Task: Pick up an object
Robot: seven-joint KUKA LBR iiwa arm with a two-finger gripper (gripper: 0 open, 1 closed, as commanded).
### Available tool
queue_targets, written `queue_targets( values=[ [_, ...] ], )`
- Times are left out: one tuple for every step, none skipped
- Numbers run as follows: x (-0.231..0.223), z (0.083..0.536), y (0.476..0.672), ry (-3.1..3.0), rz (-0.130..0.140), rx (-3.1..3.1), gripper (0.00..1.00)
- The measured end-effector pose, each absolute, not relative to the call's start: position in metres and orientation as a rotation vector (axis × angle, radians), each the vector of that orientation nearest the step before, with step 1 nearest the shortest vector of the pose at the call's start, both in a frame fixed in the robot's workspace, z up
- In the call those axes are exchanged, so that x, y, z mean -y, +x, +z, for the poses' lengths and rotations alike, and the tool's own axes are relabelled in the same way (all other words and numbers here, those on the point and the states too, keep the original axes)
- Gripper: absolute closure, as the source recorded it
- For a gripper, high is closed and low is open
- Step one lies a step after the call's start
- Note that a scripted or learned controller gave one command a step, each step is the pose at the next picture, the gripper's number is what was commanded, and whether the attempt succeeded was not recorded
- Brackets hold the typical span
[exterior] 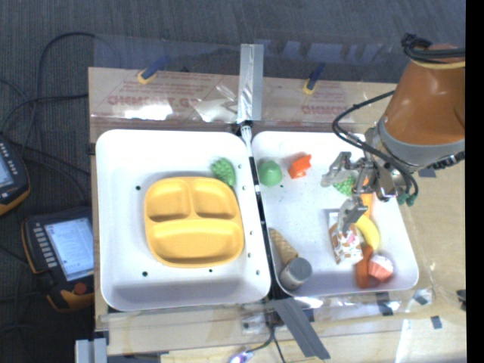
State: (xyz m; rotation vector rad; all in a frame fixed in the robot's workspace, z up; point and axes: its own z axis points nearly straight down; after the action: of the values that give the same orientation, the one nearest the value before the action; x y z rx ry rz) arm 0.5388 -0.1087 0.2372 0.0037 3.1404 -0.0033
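My gripper (345,193) hangs over the right part of the right bin (318,286), open, its two grey fingers spread apart. A small green object (347,180) lies by the upper finger, partly hidden by it. Just below the lower finger lie a yellow banana (369,233) and a printed snack packet (345,246). I see nothing gripped between the fingers. Further left in this bin sit a green ball (269,172) and an orange piece (300,165).
A red-and-white toy (376,269), a grey cylinder (295,271) and a brown cone (280,243) lie along the right bin's front. The left bin (121,165) holds a yellow divided plate (195,219) and a green leafy item (224,170). Cables trail from my wrist.
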Motion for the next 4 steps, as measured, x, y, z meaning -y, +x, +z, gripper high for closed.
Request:
queue_targets(
  values=[
    [0.144, 0.09, 0.498, -0.065, -0.008, -3.131, 0.0],
    [0.114, 0.09, 0.577, -0.084, -0.006, -3.124, 0.0],
    [0.177, 0.09, 0.536, -0.196, -0.008, -3.122, 0.0],
    [0.177, 0.101, 0.538, -0.195, -0.016, -3.118, 1.0]
  ],
)
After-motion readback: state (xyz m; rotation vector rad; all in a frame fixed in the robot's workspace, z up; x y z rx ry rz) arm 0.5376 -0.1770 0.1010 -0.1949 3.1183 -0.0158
